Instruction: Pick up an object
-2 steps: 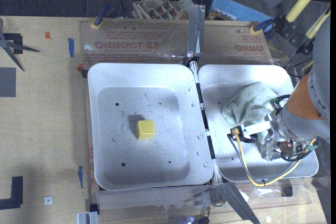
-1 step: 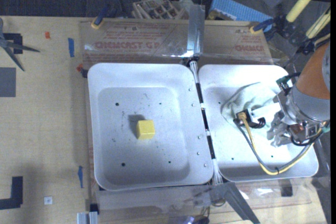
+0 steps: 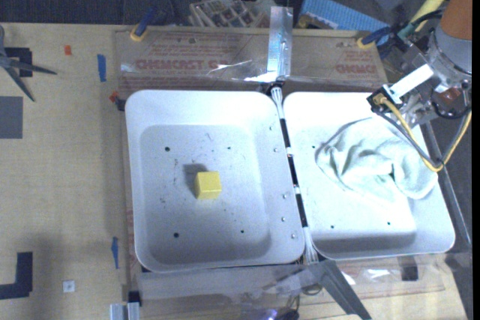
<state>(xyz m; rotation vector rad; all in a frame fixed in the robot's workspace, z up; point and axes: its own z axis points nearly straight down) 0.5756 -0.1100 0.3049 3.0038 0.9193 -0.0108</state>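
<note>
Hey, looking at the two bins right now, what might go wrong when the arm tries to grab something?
1. The crumpled cloth lies loose in the right bin, near the gripper; a pinch may catch only a fold and slip.
2. The yellow block in the left bin is small; a slightly off grab may just nudge it away.

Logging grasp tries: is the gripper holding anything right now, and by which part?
Cannot be told: the gripper hangs over the far edge of the pale cloth, its grip hidden. The yellow block lies untouched.
</note>
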